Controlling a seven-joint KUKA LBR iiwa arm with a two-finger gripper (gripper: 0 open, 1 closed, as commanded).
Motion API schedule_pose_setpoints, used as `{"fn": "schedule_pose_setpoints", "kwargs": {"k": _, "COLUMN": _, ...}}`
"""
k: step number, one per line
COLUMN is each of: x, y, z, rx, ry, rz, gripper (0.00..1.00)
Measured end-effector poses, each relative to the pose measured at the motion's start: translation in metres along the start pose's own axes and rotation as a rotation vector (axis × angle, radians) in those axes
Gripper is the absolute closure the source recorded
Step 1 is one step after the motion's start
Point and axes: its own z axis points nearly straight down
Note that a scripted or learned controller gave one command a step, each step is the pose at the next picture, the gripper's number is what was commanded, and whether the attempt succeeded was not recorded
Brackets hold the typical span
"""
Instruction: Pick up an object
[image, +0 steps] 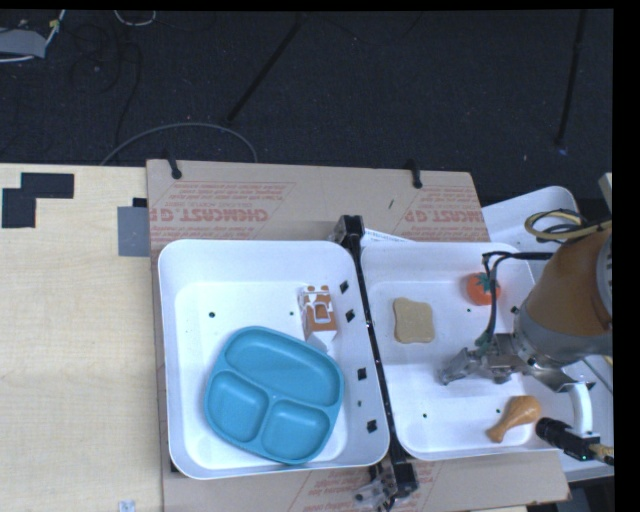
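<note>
My gripper (452, 372) hangs low over the middle of the right bin (440, 440), reaching in from the right, with nothing visibly held. A tan flat bread-like piece (413, 321) lies just up and left of it. A red tomato-like toy (481, 288) sits at the bin's back, near the arm. An orange-tan drumstick (514, 417) lies to the lower right of the gripper, near the front wall.
The left bin (190, 300) holds a blue divided plate (272, 394) and a small orange and white toy (319, 310) by the wall between the bins. A cardboard sheet (300, 205) lies under both bins.
</note>
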Motion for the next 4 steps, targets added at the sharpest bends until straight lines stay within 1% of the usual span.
{"fn": "schedule_pose_setpoints", "kwargs": {"k": 1, "x": -0.001, "y": 0.000, "z": -0.013, "rx": -0.002, "ry": -0.001, "rz": 0.004, "gripper": 1.00}}
{"fn": "schedule_pose_setpoints", "kwargs": {"k": 2, "x": -0.005, "y": 0.009, "z": -0.059, "rx": -0.009, "ry": -0.004, "rz": -0.002, "gripper": 1.00}}
{"fn": "schedule_pose_setpoints", "kwargs": {"k": 3, "x": -0.010, "y": 0.010, "z": -0.103, "rx": -0.009, "ry": -0.004, "rz": -0.002, "gripper": 1.00}}
{"fn": "schedule_pose_setpoints", "kwargs": {"k": 4, "x": -0.011, "y": 0.015, "z": -0.166, "rx": -0.012, "ry": -0.005, "rz": -0.003, "gripper": 1.00}}
